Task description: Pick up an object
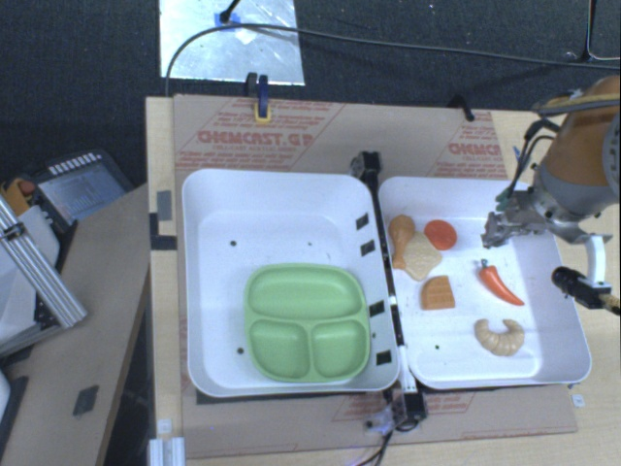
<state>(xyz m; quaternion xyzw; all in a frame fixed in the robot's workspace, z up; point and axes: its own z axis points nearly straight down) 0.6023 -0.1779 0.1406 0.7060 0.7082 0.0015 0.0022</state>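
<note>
The right bin (553, 357) holds several toy foods: a red tomato (441, 234), a tan chicken piece (402, 233) beside a pale round piece (421, 257), an orange wedge (438, 293), a red chili pepper (501, 283) and a beige croissant (500, 336). My gripper (496, 234) hangs over the upper right part of this bin, just above the chili pepper and right of the tomato. Nothing shows between its fingertips.
The left bin (213, 212) holds a green three-compartment plate (305, 320). Black clips (367, 166) sit along the seam between the bins. A yellow clamp (262, 110) stands at the bench's back edge. Grey equipment (39, 260) lies off the bench to the left.
</note>
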